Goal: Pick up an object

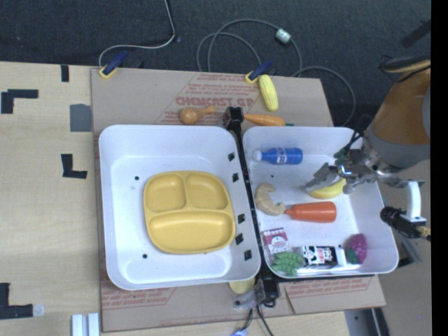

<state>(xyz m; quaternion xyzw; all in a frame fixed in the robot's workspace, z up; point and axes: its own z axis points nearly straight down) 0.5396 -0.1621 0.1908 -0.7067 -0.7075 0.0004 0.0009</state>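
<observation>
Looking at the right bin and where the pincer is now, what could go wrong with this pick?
1. The pincer is low over a yellow object lying just above the carrot; the fingers might bump the carrot instead.
2. The yellow object looks rounded and is partly hidden, so it could slip out.
3. It lies near the right bin side wall, so the arm has little room.

The arm [402, 128] is grey with a broad orange band above the wrist. Its gripper [323, 180], metallic grey with dark joints, sits over the right bin [378, 257].
</observation>
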